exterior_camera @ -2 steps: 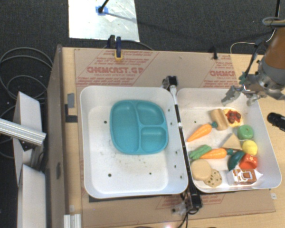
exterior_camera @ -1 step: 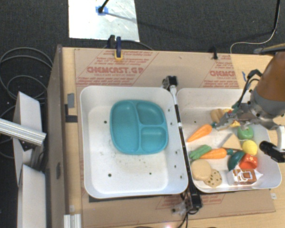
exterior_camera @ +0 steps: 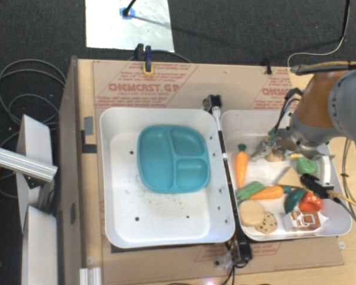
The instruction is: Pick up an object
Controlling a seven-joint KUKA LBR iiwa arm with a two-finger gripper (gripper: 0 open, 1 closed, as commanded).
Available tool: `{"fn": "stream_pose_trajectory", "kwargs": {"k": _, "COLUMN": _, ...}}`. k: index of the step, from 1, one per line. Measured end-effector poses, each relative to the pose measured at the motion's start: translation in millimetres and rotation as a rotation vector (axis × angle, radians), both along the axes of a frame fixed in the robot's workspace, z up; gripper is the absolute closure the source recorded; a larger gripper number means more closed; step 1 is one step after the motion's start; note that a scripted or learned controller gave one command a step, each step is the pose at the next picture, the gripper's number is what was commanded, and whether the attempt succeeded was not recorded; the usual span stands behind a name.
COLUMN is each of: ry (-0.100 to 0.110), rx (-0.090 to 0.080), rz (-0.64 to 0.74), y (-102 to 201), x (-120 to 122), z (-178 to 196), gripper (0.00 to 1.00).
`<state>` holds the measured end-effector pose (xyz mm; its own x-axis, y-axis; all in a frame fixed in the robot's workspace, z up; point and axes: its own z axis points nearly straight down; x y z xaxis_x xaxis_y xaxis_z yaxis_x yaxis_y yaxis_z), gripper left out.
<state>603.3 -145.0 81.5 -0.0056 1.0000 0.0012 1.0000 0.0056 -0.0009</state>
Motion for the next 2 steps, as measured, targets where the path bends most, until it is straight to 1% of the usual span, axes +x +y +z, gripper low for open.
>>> {"fn": "stream_pose_trajectory", "kwargs": {"k": 1, "ry": -0.005, "rx": -0.001, "rz": 0.000, "y": -1.4, "x": 1.0, "z": 13.7, "gripper": 1.00}}
{"fn": "stream_pose_trajectory", "kwargs": {"k": 2, "ry": -0.011, "rx": 0.001, "rz": 0.006, "y": 69.2, "x": -10.9, "z": 109.1, "gripper": 1.00}}
